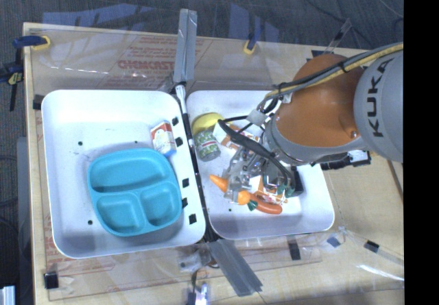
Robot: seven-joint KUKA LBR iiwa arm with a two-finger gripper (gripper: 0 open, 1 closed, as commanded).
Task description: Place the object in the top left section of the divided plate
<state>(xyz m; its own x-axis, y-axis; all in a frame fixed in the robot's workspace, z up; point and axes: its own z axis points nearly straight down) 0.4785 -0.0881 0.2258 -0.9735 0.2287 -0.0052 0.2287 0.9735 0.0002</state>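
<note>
the hand [241,175] is down in the right bin [312,211], over a heap of small things near the middle of that bin. its metal parts blur into the clutter under it, so i cannot tell how it is set or whether anything is caught in it. an orange carrot [221,184] lies just at its left, and a second orange piece with a green end [264,207] lies just below it, toward the worktop's front edge. a clear jar with a green-speckled filling [208,147] and a yellow thing [206,122] sit further toward the back, close to the wall between the bins.

the blue divided plate [134,190] rests in the left bin [62,125], well apart from the hand, and all three of its sections look bare. a small red and white carton [162,138] stands just beside the plate's back right rim.

the task does not say which thing is meant, so the object is most likely one in the heap under the hand. the risks, as i judge them: the things lie touching, so a grab may take two, or nip an edge and drop it on the lift. the carry must cross the raised wall between the bins. the plate sits turned on a slant, so the top left section is easy to mistake, and the carton could be knocked on the way in.
</note>
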